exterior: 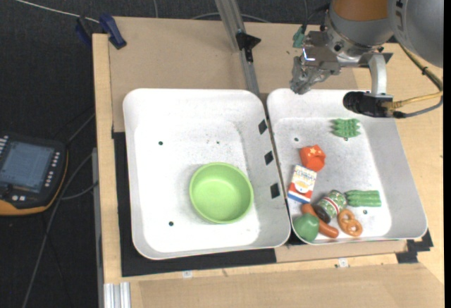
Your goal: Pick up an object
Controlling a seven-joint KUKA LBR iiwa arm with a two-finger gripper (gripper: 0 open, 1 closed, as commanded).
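My gripper [301,84] hangs above the far rim of the right bin [402,180], its fingertips close together with nothing visible between them. In that bin lie a green ridged piece [346,128] at the back, a red pepper [312,156], a white and blue carton [302,183], a dark can [330,205], a pretzel [349,223], a green ridged block [363,198], a green pepper [306,228] and an orange carrot [322,223]. All of them sit well in front of the gripper.
The left bin [151,158] holds a green bowl [220,192]. A metal pole [232,17] slants across the bench behind the bins. A black camera unit [366,103] juts from the wrist over the right bin's far edge. A handheld pendant [28,171] lies off the bench at left.
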